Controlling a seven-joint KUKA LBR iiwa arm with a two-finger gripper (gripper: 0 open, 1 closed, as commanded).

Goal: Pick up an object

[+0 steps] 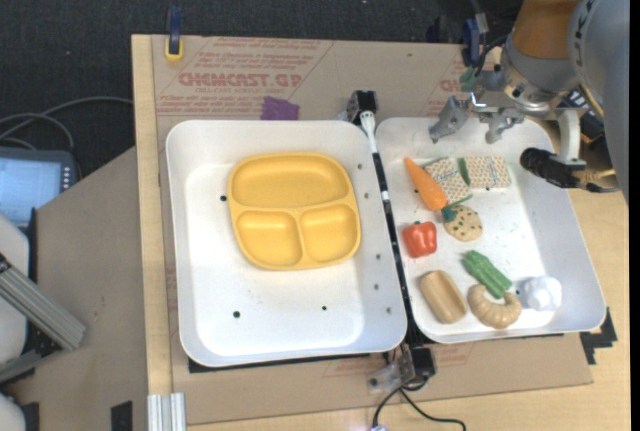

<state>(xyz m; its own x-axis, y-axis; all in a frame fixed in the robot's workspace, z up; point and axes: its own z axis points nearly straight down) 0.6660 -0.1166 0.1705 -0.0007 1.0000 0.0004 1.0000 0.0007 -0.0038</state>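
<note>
The right bin (560,219) holds several toy foods. An orange carrot (428,184) lies next to a patterned cracker (472,173), with a speckled cookie (462,222) and a red pepper (420,238) below them. Nearer the front are a green pickle (487,272), a tan bread roll (441,296), a croissant (495,307) and a small white piece (540,294). My gripper (470,127) hangs over the bin's back edge, just behind the cracker. It is open, its fingers spread with nothing between them.
In the left bin (190,249) sits a yellow three-compartment plate (293,209). A black clamp (362,105) is at the back of the seam between the bins. A purple scrap (279,108) lies on the cardboard behind the left bin.
</note>
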